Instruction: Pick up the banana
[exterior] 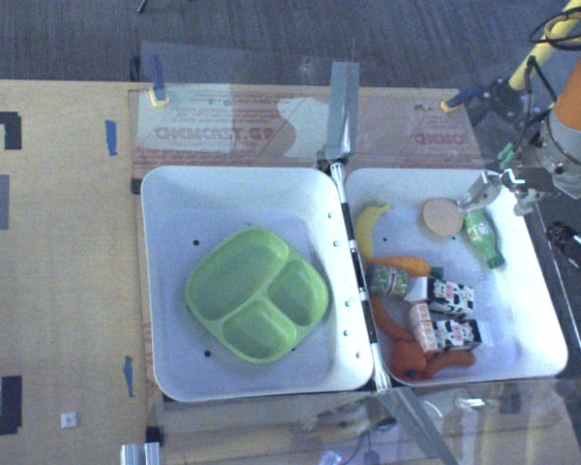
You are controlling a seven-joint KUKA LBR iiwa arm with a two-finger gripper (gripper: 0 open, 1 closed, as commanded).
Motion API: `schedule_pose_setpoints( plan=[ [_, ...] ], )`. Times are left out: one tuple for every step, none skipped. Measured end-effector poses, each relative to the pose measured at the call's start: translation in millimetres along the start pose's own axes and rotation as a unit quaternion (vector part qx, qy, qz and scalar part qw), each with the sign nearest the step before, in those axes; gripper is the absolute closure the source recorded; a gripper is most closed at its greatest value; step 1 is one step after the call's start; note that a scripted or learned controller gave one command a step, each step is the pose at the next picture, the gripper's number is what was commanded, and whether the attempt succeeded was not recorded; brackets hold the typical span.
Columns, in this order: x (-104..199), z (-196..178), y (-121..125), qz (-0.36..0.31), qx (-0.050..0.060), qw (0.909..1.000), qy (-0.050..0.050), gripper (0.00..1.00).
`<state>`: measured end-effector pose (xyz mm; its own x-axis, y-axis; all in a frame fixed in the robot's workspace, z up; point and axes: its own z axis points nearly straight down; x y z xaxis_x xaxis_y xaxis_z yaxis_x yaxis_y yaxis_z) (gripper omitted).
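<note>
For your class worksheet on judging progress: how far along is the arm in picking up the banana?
Nothing looks done yet: the banana lies in the right bin by its left wall. In hand: the gripper hovers at the bin's far right, near the green bottle. Left: reaching the banana, grasping and lifting it.

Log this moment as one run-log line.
task: pick up banana | banana: lying in right bin, upper-left corner, not grasped | gripper: above bin's upper right, near green bottle | status: pending
</note>
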<state>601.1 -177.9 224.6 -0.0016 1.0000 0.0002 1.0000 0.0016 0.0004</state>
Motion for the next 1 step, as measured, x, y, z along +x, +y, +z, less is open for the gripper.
schedule_pose_setpoints(
  plan=[
    [53.5, 51.2, 32.0, 0.148, 0.001, 0.9891, 0.000, 0.00]
  ],
)
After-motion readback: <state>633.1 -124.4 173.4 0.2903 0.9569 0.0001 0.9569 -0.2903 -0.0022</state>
